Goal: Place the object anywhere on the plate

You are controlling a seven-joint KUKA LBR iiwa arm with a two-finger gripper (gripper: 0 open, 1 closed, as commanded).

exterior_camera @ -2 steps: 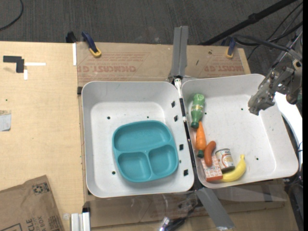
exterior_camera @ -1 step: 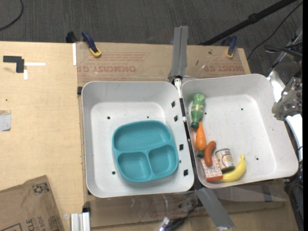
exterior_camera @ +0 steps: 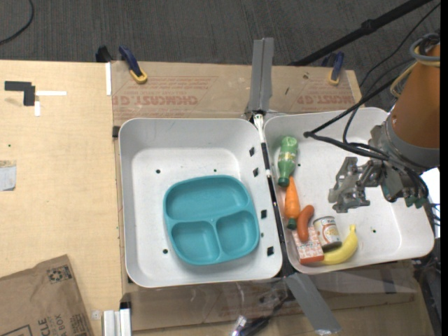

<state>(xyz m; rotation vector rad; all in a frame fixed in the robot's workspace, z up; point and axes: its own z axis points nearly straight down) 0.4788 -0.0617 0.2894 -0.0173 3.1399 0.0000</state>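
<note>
I see the teal plate lying in the left bin, with three compartments. In the right bin, a green bottle, a carrot, a red sausage, a small can, a red-and-white packet and a banana sit clustered along the left side and near corner. My gripper hovers above the right bin, just right of the carrot. I cannot tell how it stands; nothing shows between its tips.
</note>
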